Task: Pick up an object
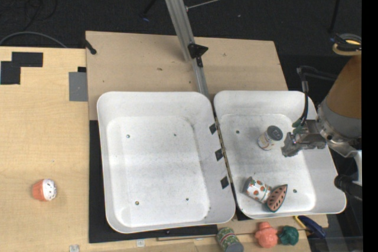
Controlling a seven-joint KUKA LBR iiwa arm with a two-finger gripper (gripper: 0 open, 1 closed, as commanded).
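The single overhead view takes in 2 shallow white bins set side by side. The left bin (155, 162) lies toward 9 o'clock and the right bin (277, 106) toward 3 o'clock.

The arm (345, 97) enters from 3 o'clock, grey with its orange band showing near the frame's edge. Its gripper (293, 144) hangs low over the right bin, toward that bin's 3 o'clock side. Whether the gripper is spread or closed cannot be told from this angle, and nothing can be seen held in it.

Just beside the gripper, at its 9 o'clock, sits a small jar with a dark lid (270, 137), close but not visibly between any part of the gripper. Toward the bin's 6 o'clock edge lies a patterned can (256, 188) on its side, touching a reddish shell-shaped piece (276, 198) at its 4 o'clock.

Outside the bins, along the bench's 6 o'clock edge, sit a green patterned cylinder (227, 239), a pink toy (266, 234) and a teal toy (289, 235). Far off at 8 o'clock, an orange-and-white ball (44, 190) rests on the light wooden surface (41, 127).
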